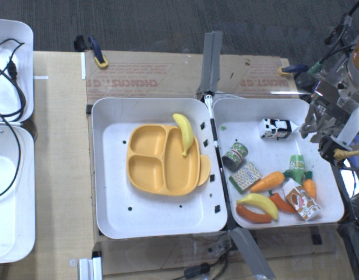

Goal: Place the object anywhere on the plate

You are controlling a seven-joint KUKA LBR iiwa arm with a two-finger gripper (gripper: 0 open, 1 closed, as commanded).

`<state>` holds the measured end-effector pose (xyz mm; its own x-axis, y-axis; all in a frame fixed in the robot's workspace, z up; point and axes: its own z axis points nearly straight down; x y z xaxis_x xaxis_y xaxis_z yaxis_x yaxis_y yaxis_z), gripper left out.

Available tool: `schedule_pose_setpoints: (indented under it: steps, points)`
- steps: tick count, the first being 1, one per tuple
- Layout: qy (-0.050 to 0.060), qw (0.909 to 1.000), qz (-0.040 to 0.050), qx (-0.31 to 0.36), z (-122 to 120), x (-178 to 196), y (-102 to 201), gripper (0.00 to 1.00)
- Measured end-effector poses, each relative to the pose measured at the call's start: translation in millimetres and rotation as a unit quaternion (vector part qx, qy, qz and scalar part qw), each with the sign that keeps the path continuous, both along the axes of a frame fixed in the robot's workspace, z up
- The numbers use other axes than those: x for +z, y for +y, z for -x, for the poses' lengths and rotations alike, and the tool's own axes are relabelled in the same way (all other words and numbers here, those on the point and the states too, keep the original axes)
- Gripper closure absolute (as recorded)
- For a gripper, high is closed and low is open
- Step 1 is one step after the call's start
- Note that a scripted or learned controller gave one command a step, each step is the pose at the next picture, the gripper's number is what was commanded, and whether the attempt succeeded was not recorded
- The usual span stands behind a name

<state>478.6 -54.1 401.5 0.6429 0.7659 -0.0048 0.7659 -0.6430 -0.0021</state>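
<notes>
A yellow three-compartment plate (162,167) lies in the left white bin (109,174). A yellow banana (184,134) rests on the plate's upper right part, its tip reaching over the far rim. My gripper (317,134) hangs over the right edge of the right bin (249,124), far from the plate. It is open with nothing between its fingers.
The right bin holds several toys: a black-and-white cow (277,128), a green can (235,155), a patterned box (245,177), a carrot (267,181), a second banana (258,203), a green bottle (296,168) and a carton (302,203). A grey divider bar (211,63) stands behind the bins.
</notes>
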Motion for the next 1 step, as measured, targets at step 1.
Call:
schedule_pose_setpoints:
  steps: [1]
  points:
    - [0.0, 0.9573, 0.0012, -0.289, 0.7, -22.3, -48.6, 1.0]
